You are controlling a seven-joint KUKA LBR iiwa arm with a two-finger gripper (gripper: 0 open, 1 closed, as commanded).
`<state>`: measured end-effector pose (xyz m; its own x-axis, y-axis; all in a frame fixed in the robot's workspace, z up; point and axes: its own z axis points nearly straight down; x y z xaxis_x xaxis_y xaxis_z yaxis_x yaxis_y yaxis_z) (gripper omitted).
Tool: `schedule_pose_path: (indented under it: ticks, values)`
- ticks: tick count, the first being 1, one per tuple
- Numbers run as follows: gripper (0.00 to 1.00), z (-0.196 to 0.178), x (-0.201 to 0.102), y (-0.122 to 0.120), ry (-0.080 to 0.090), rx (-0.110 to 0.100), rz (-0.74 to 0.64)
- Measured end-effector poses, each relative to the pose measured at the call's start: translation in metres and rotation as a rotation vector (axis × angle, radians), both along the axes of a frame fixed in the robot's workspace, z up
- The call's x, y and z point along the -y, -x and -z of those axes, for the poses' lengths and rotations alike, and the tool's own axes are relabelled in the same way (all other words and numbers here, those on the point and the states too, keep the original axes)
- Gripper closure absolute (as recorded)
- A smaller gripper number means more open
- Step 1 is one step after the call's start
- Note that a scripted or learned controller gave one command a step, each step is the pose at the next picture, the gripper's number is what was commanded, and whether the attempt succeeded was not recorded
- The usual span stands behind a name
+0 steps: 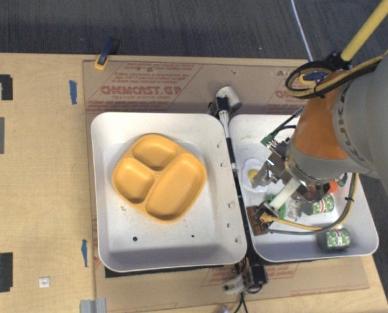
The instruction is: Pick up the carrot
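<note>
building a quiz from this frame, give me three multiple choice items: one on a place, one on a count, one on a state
1. Where does the yellow tray lie?
A. in the left bin
B. in the right bin
C. on the bench outside the bins

2. How many compartments does the tray have?
A. two
B. three
C. five

3. Where is the arm now?
A. over the left bin
B. pulled back off the bench
C. down over the right bin

Answers:
1. A, the tray sits in the middle of the left bin.
2. B, two small hollows at its upper left and one larger at its lower right.
3. C, the arm's orange band and wrist hang above the right bin, covering much of what lies in it.
</note>
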<state>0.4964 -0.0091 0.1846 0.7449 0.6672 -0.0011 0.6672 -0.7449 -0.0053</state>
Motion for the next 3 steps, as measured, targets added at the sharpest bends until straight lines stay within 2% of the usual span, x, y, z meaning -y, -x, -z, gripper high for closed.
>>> schedule_pose_path:
  ticks: [2,3]
  values:
    - [0.0,0.0,0.0,0.0,0.001,-0.001,0.001]
    - [0.0,0.0,-0.021,0.002,-0.001,0.003,-0.718]
